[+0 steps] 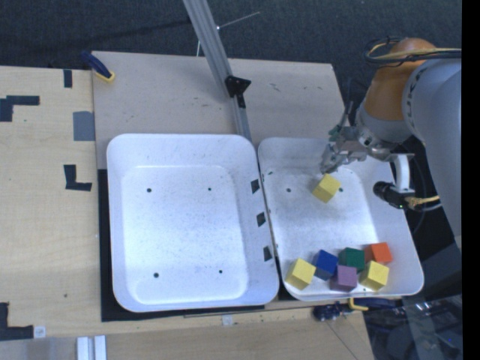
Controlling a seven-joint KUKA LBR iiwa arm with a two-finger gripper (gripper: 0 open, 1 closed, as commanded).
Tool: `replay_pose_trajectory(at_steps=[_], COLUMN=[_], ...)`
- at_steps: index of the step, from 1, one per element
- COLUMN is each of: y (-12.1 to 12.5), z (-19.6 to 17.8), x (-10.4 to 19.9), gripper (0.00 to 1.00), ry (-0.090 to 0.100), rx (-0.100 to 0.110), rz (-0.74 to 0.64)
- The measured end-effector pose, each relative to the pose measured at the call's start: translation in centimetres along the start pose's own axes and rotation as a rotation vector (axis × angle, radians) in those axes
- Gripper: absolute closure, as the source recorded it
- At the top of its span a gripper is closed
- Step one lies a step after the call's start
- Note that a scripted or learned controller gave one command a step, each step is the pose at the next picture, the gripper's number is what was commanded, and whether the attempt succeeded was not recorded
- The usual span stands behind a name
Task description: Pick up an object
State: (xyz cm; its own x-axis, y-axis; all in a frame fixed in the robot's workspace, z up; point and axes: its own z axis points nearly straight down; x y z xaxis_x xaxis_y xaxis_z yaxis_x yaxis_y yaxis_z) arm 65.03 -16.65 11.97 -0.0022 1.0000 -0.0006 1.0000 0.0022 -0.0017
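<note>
Two shallow white bins sit side by side on the table (45, 163); the left bin (120, 156) has bare floor with a few dark dots, and the right bin (289, 156) carries all the blocks. A grey metal rail (214, 43) runs down at a slant from the top and ends at a black bracket (237, 86) just above the seam between the bins. Over on the far left of the table, a blue and yellow tool (97, 66) lies near the top edge.

Down at the near edge of the right bin there's a tight cluster: a yellow block (301, 273), a blue block (325, 262), a green block (351, 258), a purple block (346, 277), an orange block (379, 253) and another yellow one (376, 275), all touching or just beside one another. They're well apart from the action.

The action is up top: a lone yellow cube (326, 188) sits in the upper half of the right bin, turned so a corner points toward the bin's near edge; being a cube, it has no long axis to speak of. Nothing crowds it.

The arm (420, 96) comes in from the right, grey with its orange band (390, 88) above the wrist, bent down over the bin's far right corner. The pincer (335, 160) points down and left, its tip just above the yellow cube, right at the cube's top edge. Whether it's open, closed or touching the cube, I can't tell from this angle
</note>
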Motion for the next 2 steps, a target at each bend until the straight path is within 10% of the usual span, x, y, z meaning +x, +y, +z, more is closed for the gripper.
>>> replay_pose_trajectory(at_steps=[2], y=[0.4], z=[-10.3], x=[-0.6], gripper=[1.00], ry=[-0.001], rx=[-0.007], rz=[0.000])
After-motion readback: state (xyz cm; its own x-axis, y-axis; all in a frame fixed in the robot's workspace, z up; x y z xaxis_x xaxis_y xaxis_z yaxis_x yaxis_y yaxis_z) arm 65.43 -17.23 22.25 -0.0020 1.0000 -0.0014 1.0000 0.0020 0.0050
